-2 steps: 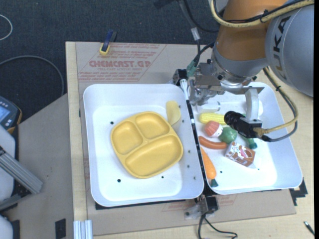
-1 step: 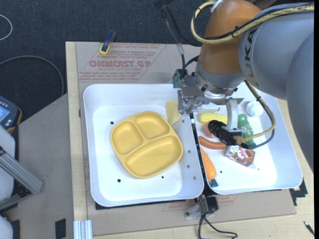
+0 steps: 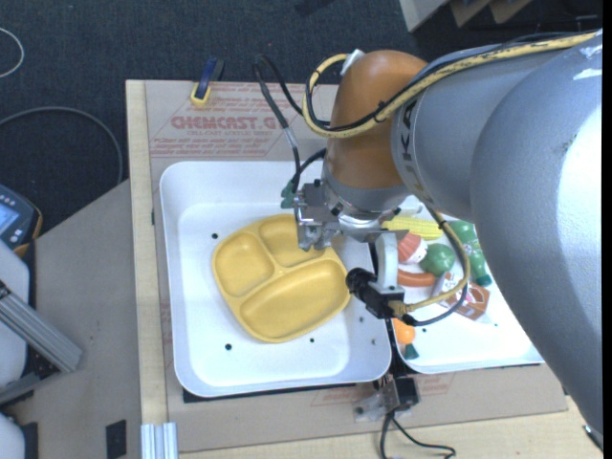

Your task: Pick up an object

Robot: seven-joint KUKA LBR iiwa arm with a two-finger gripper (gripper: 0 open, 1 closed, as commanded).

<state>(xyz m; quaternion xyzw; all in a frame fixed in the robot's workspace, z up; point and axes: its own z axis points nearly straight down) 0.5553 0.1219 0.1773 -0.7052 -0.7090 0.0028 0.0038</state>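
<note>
1. One two-finger gripper (image 3: 308,229) hangs under the grey arm's orange band (image 3: 373,113), low over the left white bin (image 3: 182,256); whether it is spread or pinched cannot be told.
2. Cables loop round the wrist, and the arm hides much of the right white bin (image 3: 478,347), where small colourful toy foods (image 3: 435,256) lie.
3. Both bins rest on a brown cardboard sheet (image 3: 229,118) above dark floor.
4. A yellow plastic three-compartment plate (image 3: 280,278) lies mid-bin, its far edge directly beneath the gripper.
</note>
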